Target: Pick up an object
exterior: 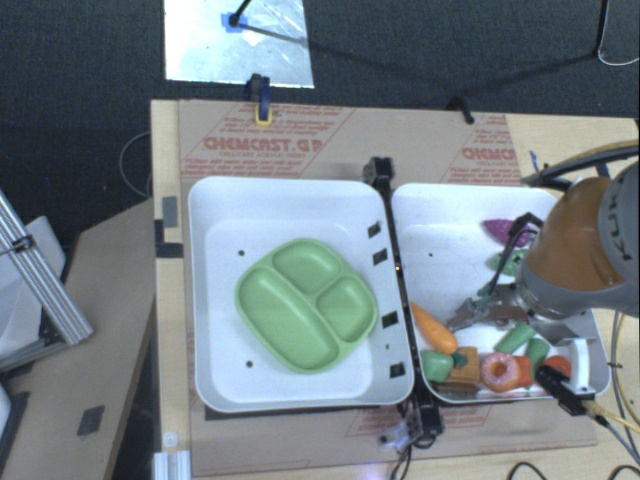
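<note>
Arm low in the right bin [420,208], reaching for a pick; nothing lifted yet.
Jaws [478,311] hang near the carrot [434,327]; wide or narrow, cannot tell. Toy food lies along the bin's near edge: carrot, donut [498,370], green pieces, a purple one [500,229] further back. Left bin [215,203] holds a green plate [305,303]. Next, likely: settle over one item, close, lift.

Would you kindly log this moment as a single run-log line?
tool: low in right bin, over toy pile | carrot: beside tool, not gripped | green plate: left bin | pick: not done
</note>
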Available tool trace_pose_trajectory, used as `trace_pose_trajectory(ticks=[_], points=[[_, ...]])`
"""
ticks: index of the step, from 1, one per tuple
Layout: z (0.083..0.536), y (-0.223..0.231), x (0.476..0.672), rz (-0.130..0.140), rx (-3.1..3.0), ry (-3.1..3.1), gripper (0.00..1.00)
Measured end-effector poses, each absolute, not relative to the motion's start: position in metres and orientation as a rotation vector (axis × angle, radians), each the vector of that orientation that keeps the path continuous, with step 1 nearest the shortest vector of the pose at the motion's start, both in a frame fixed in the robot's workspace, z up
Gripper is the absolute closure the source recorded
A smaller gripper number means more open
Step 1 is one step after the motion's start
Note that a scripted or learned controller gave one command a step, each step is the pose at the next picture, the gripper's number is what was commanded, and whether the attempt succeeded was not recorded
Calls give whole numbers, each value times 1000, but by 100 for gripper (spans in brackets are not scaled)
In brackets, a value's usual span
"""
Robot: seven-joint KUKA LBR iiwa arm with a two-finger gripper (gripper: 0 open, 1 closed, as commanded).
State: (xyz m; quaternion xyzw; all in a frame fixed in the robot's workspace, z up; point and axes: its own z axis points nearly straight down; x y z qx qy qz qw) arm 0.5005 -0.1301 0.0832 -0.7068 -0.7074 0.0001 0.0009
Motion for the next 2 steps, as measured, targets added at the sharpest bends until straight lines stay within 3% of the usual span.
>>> trace_pose_trajectory(ticks=[1,2], points=[[95,-130,502,-3,-2221,-2224,100],[149,-124,496,-5,-2220,-2230,100]])
